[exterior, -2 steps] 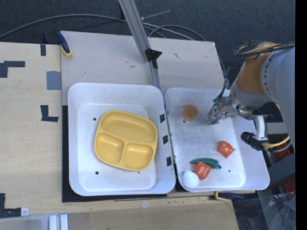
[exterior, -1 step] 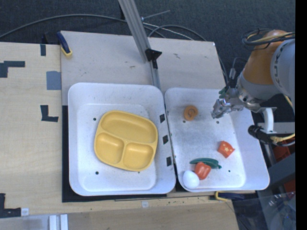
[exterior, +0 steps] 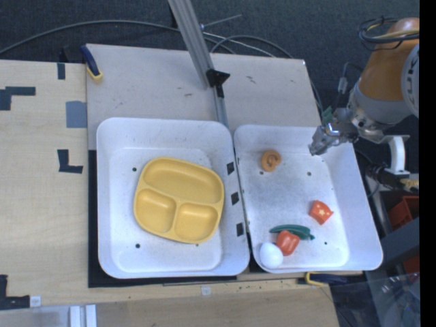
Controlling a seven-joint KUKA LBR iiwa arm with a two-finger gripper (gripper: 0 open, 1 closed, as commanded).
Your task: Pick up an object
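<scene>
**Nothing picked up yet**

Closest to the camera, a white egg (exterior: 271,254) is sitting in the near corner of the right bin (exterior: 361,251). Just beside it, a red pepper with a green stem (exterior: 289,239) is lying on the bin floor. A bit farther back, a small red piece (exterior: 321,212) is resting by itself. Farther still, a little brown doughnut (exterior: 270,160) is sitting near the back of the same bin.

In the left bin (exterior: 112,251), a yellow tray with three parts (exterior: 178,199) is lying flat.

At the far right edge of the right bin, the gripper (exterior: 320,145) is hanging over the rim. Nothing is showing between its tips. It is too small to tell if they are spread or pressed together.

So the job is looking like it is only starting. All the toys are lying in the bin. The arm is needing to go to one, go down, and grab it.
</scene>
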